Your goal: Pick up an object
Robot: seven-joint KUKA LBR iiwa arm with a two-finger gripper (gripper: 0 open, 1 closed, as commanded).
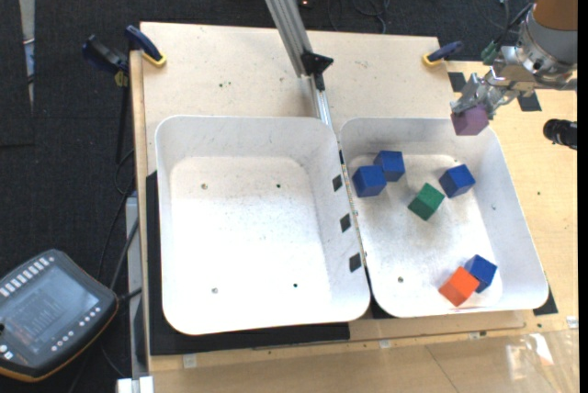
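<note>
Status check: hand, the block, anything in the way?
Hand above right bin's far corner, shut on purple block. Block lifted clear of bin. Blue, green, orange blocks sit below; none in the way.

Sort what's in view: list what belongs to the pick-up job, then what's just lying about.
Job:
gripper
purple block between its fingers
right bin

Lying about:
four blue blocks
green block
orange block
left bin
pendant
</note>
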